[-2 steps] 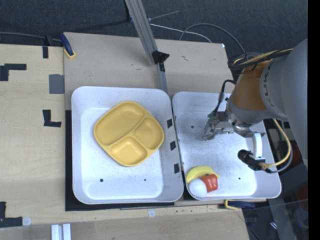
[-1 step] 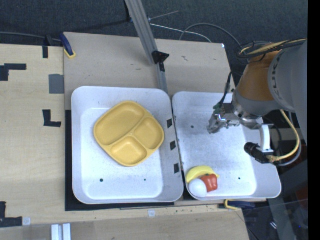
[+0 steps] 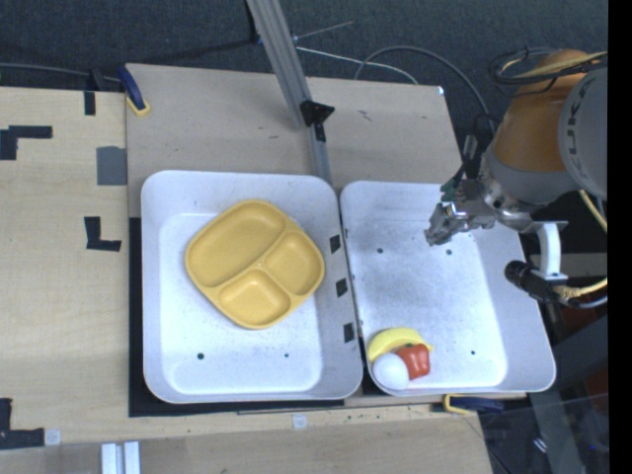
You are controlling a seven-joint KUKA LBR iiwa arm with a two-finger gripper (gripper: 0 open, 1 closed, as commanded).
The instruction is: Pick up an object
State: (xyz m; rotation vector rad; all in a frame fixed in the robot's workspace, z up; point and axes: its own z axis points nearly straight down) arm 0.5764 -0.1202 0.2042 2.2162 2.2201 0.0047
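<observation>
1. Two shallow white bins sit side by side on the table [image 3: 227, 117]; the left bin [image 3: 163, 294] holds a yellow divided plate [image 3: 255, 263] lying flat, with three compartments facing up.
2. The right bin [image 3: 494, 344] holds a small cluster of toy objects [image 3: 399, 354] in its near left corner: a yellow piece, a white rounded piece and a red piece, touching one another (too small to name exactly).
3. The gripper [image 3: 441, 227] hangs over the far part of the right bin, well apart from the cluster.
4. Whether its fingers are apart or together I cannot tell; nothing shows between them.
5. The grey arm [image 3: 538, 156] with its orange band reaches in from the right.
</observation>
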